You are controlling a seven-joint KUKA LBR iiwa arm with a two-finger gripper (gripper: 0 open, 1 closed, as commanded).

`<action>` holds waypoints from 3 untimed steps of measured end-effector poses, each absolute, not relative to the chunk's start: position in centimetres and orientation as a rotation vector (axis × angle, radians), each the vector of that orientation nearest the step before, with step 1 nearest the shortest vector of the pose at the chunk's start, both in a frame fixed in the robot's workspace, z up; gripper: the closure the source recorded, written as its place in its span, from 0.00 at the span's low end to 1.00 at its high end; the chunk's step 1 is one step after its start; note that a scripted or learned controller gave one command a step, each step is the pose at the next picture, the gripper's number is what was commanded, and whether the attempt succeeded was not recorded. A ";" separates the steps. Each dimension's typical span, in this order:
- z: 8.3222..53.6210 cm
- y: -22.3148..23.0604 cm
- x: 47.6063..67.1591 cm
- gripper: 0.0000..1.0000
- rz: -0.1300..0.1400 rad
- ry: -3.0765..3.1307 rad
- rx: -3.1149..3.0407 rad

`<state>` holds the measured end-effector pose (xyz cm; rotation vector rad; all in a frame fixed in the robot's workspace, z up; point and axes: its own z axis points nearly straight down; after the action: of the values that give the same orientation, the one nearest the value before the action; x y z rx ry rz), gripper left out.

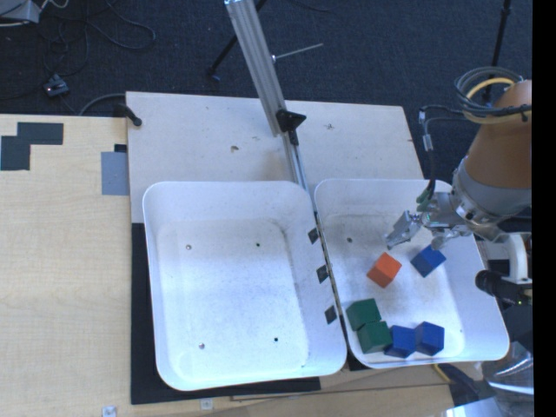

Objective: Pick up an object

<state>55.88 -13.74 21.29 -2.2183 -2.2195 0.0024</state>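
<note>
Because the gripper (407, 230) hangs over the right bin (347, 207) with its fingers spread apart and nothing between them, the pick is not yet made, and several things could spoil it from here. The orange cube (384, 269) lies just near-left of the fingertips, and a blue cube (427, 260) lies just to their right, under the wrist; the two sit near each other, so a descent aimed between them would likely close on air or nudge both aside. The orange cube looks turned at an angle to the fingers, so they may catch it on its corners and let it twist out.

Along the near edge of the bin, two green blocks (368, 323) touch each other, with two more blue cubes (415, 339) packed just beside them. Reaching there risks a finger landing on top of a neighbour instead of sliding down beside the target, or pinning a block against the bin wall. The left bin (174, 233) holds nothing to pick, so any drift across the divider wastes the try.
</note>
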 end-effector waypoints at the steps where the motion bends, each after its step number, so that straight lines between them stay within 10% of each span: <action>1: 9.0 -11.7 56.5 0.00 0.001 -2.222 -2.223; 2: 9.2 -11.8 56.6 0.00 -0.001 -2.217 -2.227; 3: 10.1 -11.9 56.5 1.00 0.000 -2.209 -2.233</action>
<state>56.48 -11.87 10.12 -2.2330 -2.2090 -0.0004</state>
